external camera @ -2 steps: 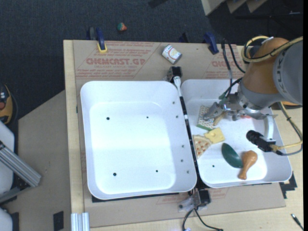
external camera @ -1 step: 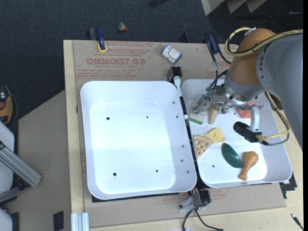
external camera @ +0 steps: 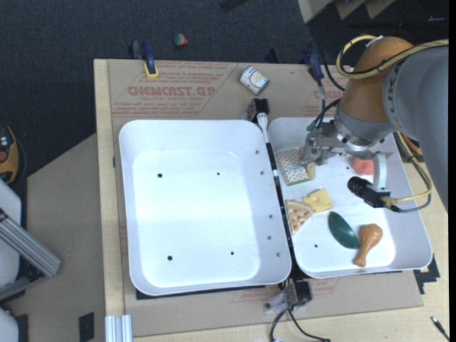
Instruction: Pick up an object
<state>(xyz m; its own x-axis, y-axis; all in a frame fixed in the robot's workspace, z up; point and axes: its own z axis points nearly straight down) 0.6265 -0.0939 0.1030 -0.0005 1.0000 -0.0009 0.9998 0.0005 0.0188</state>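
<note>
Your gripper (external camera: 311, 150) is hanging low over the right bin (external camera: 420, 251), near its rear left corner, and you cannot tell how it is set from this angle. The checkered cracker (external camera: 292, 165) is lying just to its left, close against the bin's left wall, its long axis running roughly front to back. Counting the rest in that bin: one yellow cheese wedge (external camera: 318, 200), one pizza slice (external camera: 297, 216), one dark green leaf (external camera: 343, 229), one drumstick (external camera: 367, 242), one pink piece (external camera: 363, 167). The left bin (external camera: 135, 137) is sitting alongside.
</note>
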